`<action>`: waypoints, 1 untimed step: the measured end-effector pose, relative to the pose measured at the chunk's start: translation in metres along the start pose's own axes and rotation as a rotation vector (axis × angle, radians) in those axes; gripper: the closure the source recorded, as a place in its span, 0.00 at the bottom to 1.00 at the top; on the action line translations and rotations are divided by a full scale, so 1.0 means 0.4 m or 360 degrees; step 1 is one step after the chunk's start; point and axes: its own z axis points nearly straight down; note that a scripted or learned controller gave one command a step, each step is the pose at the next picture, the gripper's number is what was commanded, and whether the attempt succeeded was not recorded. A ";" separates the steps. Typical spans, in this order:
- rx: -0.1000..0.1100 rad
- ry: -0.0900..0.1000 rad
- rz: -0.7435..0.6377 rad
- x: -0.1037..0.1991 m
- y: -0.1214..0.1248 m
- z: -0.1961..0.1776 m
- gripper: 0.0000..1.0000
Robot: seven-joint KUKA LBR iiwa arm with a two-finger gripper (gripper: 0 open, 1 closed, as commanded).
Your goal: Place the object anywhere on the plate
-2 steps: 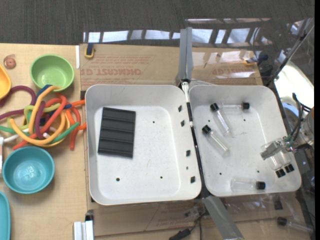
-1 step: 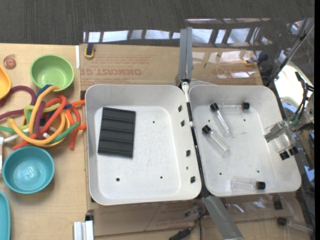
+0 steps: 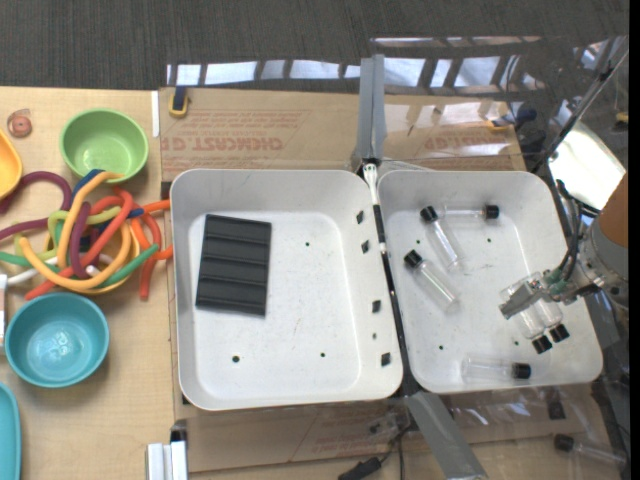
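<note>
A black ribbed plate (image 3: 233, 264) lies flat in the left part of the left bin (image 3: 300, 388). Several clear tubes with black caps lie in the right bin (image 3: 480, 183): one (image 3: 441, 234) slanted near the back, one (image 3: 467, 211) lying crosswise behind it, one (image 3: 429, 277) toward the left wall and one (image 3: 494, 370) by the front rim. My gripper (image 3: 548, 336) hangs low over the right bin's right side, a little above and to the right of the front tube. Whether anything sits in the gripper is unclear.
On the wooden bench to the left stand a green bowl (image 3: 104, 146) and a blue bowl (image 3: 57, 338), with a tangle of coloured cords (image 3: 95, 238) between them. Cardboard (image 3: 270, 133) lies behind the bins. A metal divider (image 3: 372, 118) rises between them.
</note>
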 end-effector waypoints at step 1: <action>-0.0005 -0.0005 -0.0105 -0.144 0.096 -0.014 1.00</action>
